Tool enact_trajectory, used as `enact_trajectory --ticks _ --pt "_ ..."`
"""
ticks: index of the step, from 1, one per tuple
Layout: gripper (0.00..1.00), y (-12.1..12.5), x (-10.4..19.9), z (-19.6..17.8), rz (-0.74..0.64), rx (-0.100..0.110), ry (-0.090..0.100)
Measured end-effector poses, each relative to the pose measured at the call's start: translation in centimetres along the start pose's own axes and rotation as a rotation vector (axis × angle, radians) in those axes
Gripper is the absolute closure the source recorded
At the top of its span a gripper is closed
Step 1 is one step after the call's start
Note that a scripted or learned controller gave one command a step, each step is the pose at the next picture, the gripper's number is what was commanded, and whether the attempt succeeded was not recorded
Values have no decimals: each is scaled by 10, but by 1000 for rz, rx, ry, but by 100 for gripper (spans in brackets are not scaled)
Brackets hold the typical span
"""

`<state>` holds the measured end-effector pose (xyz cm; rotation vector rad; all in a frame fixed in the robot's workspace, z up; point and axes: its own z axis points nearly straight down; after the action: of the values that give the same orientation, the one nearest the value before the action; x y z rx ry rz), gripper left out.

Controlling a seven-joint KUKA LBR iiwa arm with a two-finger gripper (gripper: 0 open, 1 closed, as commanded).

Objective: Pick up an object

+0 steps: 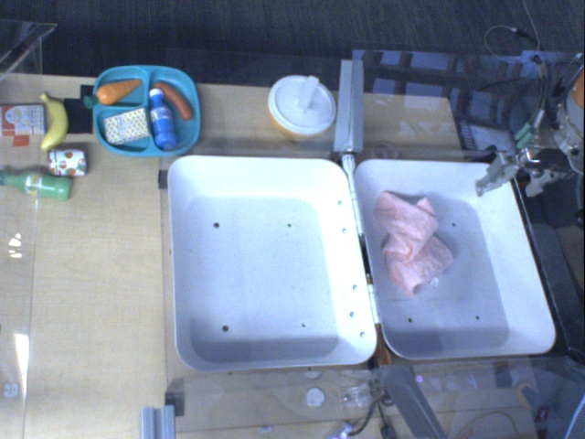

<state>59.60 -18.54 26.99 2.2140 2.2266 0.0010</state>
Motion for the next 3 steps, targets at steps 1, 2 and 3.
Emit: enact_trajectory --ticks 1,2,3 --pt "0 29 16 121 -43 1 1" --pt "0 19 28 179 -169 -11 -2" --pt "0 -35 72 178 -246 -14 -3"
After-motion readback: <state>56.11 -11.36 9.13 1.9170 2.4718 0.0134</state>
